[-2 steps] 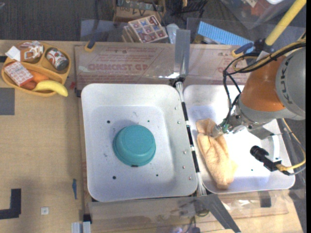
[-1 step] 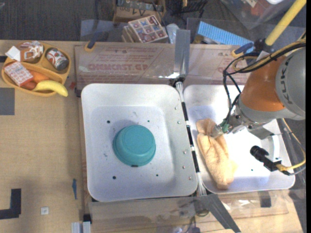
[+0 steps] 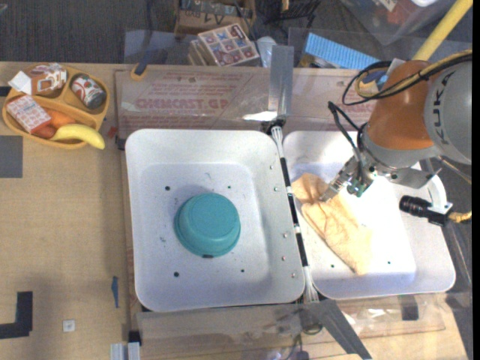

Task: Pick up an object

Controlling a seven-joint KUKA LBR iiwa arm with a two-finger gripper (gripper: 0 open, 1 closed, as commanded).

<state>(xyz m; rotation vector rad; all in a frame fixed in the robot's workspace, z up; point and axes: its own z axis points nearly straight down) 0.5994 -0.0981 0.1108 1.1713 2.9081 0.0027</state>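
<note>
A crumpled yellow cloth (image 3: 337,222) lies in the right bin (image 3: 420,272), along its left side. My gripper (image 3: 335,188) reaches down from the right onto the cloth's upper part, with its fingertips at the fabric. An upturned teal bowl (image 3: 208,224) sits in the middle of the left bin (image 3: 150,163).
A yellow tray (image 3: 15,115) holding a banana and small packets rests on the bench at the far left. A metal divider (image 3: 289,201) runs between the two bins. Boxes and cables lie behind the bins.
</note>
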